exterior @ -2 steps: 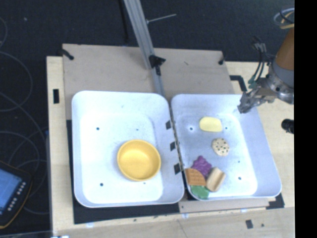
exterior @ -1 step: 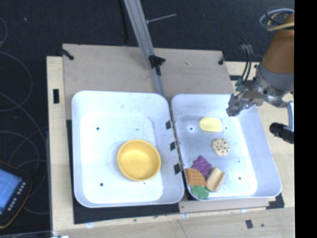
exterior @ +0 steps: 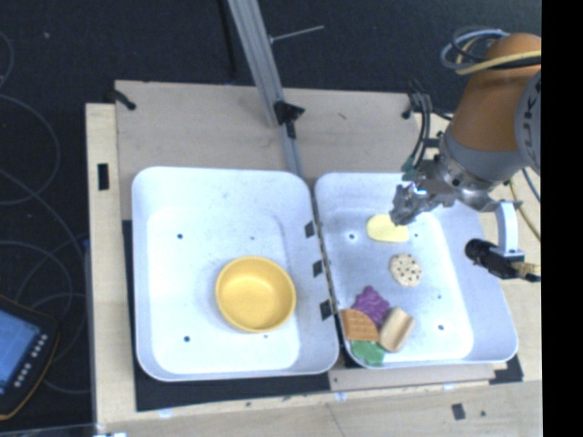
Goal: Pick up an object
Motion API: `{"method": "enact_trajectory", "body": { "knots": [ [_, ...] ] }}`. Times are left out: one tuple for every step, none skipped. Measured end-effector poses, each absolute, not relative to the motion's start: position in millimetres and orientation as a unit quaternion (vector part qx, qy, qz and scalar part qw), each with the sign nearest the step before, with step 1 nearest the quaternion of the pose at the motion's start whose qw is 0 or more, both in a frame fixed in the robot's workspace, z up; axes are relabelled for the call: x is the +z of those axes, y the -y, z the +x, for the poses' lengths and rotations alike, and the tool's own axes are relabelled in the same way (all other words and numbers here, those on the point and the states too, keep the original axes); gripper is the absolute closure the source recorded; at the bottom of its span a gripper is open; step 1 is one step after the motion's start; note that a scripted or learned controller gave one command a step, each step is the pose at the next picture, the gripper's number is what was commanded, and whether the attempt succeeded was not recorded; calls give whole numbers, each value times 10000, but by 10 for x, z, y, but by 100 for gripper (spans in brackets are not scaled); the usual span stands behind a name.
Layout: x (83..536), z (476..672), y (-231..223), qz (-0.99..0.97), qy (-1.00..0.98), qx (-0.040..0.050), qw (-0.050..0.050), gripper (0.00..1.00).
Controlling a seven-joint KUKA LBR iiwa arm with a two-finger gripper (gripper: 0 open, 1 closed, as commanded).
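Down in the right bin, the hand sits at the upper edge of a pale yellow piece; its grip cannot be made out. Below lie a speckled cookie, purple grapes and a bread roll. Across the divide, the left bin holds a yellow bowl.

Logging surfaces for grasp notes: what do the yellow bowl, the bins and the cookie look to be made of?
Yellow bowl: likely plastic, smooth and evenly coloured, with a soft sheen inside. Bins: probably moulded plastic, white, with rounded corners and faint speckling. Cookie: looks like a toy, maybe plastic or rubber, tan with dark spots; too small to tell the finish.
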State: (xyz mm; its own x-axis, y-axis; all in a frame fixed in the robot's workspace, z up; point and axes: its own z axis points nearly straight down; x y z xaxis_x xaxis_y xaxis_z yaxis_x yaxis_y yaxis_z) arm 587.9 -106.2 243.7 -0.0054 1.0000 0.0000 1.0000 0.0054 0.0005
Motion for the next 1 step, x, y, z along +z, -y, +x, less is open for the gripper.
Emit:
{"method": "enact_trajectory", "body": {
  "knots": [
    [2348,5790,594,7051,-7091,1,1,100]
  ]
}}
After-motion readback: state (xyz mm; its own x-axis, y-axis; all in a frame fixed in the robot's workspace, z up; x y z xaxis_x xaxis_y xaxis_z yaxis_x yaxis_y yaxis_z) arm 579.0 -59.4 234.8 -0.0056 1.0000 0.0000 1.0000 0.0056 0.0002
